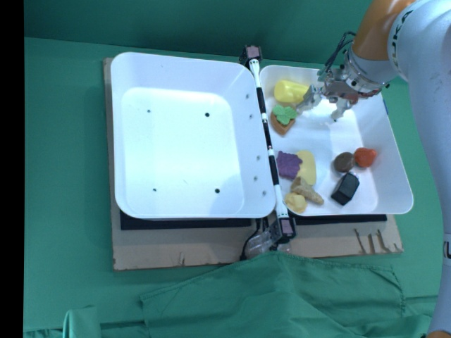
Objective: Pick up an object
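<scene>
The left bin [187, 136] lies at nine o'clock, the right bin [384, 189] at three; the arm [416, 34] enters from two o'clock; its gripper [325, 108] hangs over the right bin's far half, fingers spread wide with nothing between them; a yellow block [290, 91] sits just at its nine o'clock, a purple piece [288, 164] toward seven, a black box [345, 188], brown ball [343, 162] and red ball [364, 157] toward five.
</scene>
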{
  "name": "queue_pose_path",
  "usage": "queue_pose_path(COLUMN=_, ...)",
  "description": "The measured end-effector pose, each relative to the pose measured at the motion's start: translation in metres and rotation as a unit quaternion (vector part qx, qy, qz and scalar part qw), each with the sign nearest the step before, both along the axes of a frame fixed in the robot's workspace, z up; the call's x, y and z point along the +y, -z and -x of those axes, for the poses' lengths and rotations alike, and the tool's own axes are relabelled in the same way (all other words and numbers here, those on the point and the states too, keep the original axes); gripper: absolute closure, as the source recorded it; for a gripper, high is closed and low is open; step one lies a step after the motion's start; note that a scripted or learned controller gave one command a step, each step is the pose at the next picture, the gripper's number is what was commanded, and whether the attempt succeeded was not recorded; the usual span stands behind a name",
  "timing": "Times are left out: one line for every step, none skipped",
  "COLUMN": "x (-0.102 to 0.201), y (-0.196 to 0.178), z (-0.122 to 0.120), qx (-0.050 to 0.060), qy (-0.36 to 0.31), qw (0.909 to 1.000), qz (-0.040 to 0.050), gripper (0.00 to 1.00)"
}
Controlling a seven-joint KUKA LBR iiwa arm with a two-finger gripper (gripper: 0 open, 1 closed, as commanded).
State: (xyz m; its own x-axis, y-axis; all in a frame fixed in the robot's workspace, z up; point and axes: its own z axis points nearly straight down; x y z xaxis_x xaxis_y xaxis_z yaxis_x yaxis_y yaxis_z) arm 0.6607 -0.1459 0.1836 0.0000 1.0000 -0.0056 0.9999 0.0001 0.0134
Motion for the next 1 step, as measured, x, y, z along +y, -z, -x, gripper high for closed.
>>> queue_pose_path(x=0.0042, y=-0.0022, z=0.0647, qx=-0.001, qy=0.002, qw=1.0, qz=0.0003, gripper=0.0)
